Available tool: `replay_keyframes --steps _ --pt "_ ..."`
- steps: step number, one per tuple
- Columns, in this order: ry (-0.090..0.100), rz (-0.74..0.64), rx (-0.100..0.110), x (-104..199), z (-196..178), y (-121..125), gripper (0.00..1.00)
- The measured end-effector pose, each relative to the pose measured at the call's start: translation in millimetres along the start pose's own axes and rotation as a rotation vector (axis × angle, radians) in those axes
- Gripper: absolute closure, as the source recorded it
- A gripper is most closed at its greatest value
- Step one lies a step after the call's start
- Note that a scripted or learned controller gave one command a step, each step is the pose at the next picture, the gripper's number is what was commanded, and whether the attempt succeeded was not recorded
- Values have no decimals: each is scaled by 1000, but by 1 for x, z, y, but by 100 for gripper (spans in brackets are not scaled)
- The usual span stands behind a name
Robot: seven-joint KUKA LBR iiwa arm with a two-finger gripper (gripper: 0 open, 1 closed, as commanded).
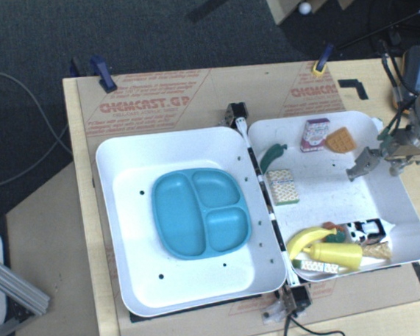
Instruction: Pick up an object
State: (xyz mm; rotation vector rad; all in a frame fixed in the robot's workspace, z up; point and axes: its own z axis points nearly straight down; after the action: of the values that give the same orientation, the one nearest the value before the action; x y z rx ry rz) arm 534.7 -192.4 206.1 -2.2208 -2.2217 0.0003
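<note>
Camera view looks down at a slant on the bench [89, 212], which carries two shallow white bins side by side. Inside the left bin [121, 165] lies a blue plate with three compartments [199, 212], flat and near the middle. On the floor of the right bin [398, 204] lie several small things. A small purple packet [315, 133] is at the far side, and just beside it, to the right, is an orange piece like a cracker [340, 141]. A dark green piece [272, 155] lies near the wall between the bins, and a pale sponge-like block [283, 187] lies just below it. At the near side a yellow banana [307, 239], a yellow bottle with a green cap [335, 253], a black and white packet [367, 230] and a patterned packet [319, 267] are crowded together, touching each other.

From the right the grey arm [415, 110] reaches in. Its pincer [372, 163] stands over the right part of the right bin, below the cracker and well apart from the crowded things. Whether the pincer is apart or together cannot be told, and nothing is seen held in it.
</note>
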Motion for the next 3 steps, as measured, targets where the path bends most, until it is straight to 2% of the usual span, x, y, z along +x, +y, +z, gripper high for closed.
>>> replay_keyframes --steps 1,2,3 --pt "0 -1 -2 60 41 95 0" --pt "-1 0 -5 90 118 61 0" --pt "6 2 15 -1 123 129 0"
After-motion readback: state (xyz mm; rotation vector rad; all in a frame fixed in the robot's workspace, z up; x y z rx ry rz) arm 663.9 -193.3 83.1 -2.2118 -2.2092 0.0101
